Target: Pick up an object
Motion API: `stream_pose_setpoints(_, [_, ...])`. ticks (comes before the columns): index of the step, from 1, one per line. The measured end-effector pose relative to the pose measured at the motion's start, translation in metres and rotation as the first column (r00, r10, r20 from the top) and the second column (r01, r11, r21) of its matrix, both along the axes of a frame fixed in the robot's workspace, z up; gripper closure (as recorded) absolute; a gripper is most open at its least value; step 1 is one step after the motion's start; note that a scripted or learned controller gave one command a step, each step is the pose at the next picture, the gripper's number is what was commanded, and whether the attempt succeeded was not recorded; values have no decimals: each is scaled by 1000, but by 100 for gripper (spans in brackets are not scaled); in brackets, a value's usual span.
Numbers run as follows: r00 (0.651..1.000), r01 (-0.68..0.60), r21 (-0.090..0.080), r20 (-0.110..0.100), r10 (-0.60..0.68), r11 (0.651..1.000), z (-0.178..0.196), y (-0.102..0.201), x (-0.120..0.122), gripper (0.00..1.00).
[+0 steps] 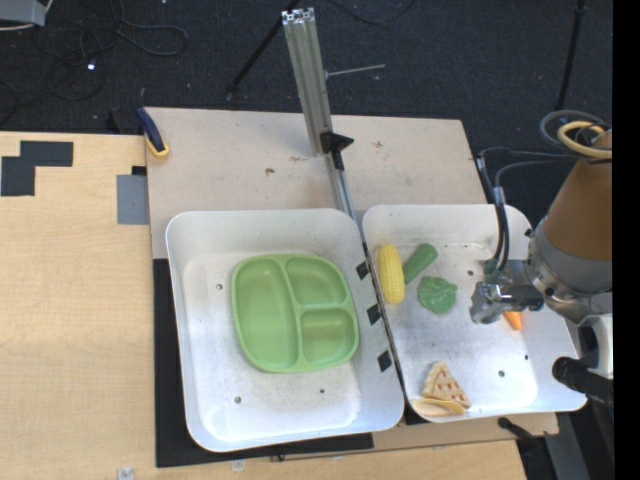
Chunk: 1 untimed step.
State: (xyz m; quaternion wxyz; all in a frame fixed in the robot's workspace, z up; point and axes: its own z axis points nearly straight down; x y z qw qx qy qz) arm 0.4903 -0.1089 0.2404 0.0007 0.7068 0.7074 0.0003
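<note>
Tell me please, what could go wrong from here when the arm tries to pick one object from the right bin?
1. The gripper sits low beside a small orange piece near the right bin floor, so it may push the piece away instead of gripping it.
2. The corn, the green pod and the green leaf lie close together; a grasp there could catch two things or knock one aside.

Bench fixtures and surroundings

A metal post rose at the far side of the table; black cables trailed over dark floor beyond.
</note>
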Motion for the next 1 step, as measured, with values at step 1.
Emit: stream_pose_setpoints(1, [1000,-4,2,-2,4,1000,7,44,20,100])
